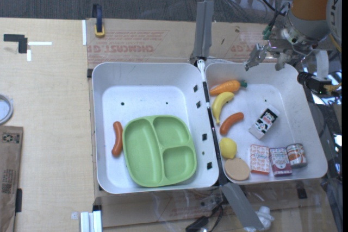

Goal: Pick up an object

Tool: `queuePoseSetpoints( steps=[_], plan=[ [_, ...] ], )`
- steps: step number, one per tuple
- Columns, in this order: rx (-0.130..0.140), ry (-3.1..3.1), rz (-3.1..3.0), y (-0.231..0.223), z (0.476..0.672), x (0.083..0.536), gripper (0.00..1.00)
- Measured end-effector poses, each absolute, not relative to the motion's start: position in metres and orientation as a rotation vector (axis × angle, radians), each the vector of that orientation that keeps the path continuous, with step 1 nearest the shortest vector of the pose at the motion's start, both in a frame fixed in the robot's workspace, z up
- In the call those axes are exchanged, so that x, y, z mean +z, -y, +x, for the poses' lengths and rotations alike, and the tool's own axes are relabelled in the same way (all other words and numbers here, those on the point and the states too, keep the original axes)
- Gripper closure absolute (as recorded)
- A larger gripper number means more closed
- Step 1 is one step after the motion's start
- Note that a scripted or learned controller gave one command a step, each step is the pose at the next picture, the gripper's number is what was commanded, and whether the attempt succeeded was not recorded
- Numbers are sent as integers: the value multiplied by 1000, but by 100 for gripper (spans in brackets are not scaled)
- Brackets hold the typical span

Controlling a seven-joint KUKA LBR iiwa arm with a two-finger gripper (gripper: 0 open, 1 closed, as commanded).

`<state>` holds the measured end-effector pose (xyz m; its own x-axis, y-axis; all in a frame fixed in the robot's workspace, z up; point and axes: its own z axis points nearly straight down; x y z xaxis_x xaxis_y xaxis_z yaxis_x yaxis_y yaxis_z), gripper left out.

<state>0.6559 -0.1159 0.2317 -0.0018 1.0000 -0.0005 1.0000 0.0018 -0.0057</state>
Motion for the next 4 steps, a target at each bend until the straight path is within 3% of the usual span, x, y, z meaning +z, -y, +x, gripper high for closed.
queuePoseSetpoints(
  steps=[1,2,3,4],
  plan=[
    [8,2121,-2311,88,659,188,0],
    [6,2284,-2155,129,633,263,0],
    [7,2206,-2230,127,577,146,0],
    [-5,2234,-2214,186,543,93,0]
  ],
)
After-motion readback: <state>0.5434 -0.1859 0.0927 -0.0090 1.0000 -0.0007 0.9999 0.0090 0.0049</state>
